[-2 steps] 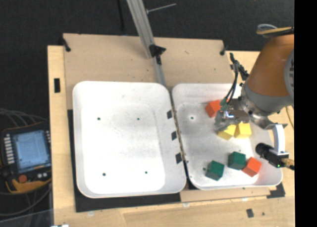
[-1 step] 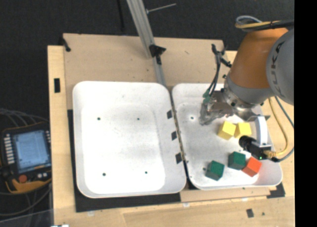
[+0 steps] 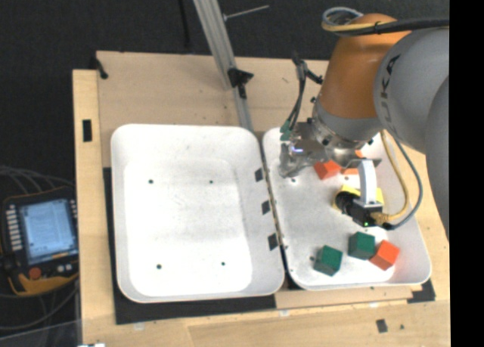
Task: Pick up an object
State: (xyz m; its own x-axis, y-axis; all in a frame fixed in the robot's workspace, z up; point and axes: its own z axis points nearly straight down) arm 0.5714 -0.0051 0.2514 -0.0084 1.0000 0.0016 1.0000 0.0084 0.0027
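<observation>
rounded grey arm [image 3: 420, 66] with a broad orange band [image 3: 354, 66], dark cables [image 3: 303, 100], silvery claw [image 3: 290, 161].

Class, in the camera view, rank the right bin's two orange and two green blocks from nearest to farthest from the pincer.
1. Upper orange block, just right of the pincer.
2. Left green block and right green block, at the front: too close to call.
3. Lower orange block, front right corner.

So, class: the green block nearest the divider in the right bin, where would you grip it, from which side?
Probably from straight above, closing on two opposite flat sides of the green block. It sits flat, apart from its green neighbour, with room around it.
</observation>
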